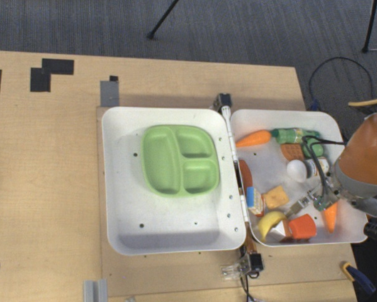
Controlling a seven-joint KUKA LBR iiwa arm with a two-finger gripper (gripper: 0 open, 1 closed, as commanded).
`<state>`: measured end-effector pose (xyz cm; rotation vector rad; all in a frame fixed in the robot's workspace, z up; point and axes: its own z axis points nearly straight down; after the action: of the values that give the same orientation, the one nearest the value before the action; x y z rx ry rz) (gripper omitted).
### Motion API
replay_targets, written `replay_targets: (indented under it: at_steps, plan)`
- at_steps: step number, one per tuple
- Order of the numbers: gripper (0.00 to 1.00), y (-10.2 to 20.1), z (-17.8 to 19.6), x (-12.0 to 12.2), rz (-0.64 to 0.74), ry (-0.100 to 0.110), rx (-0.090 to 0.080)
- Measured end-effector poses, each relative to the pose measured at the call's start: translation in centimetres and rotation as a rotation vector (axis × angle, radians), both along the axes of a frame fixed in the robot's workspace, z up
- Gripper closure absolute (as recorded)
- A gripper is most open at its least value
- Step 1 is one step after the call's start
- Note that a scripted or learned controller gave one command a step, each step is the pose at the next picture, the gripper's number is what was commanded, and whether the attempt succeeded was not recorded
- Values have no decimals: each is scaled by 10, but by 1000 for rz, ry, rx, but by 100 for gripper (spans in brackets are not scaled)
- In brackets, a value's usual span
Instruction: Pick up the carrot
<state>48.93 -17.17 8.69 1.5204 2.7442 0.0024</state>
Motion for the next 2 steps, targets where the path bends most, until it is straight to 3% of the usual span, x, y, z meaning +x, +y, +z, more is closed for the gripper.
replay_targets:
  at_steps: [1,2]
  plan:
    - [0,35,104,-1,-89,3,1]
    - [0,-13,-1,7,35,4,3]
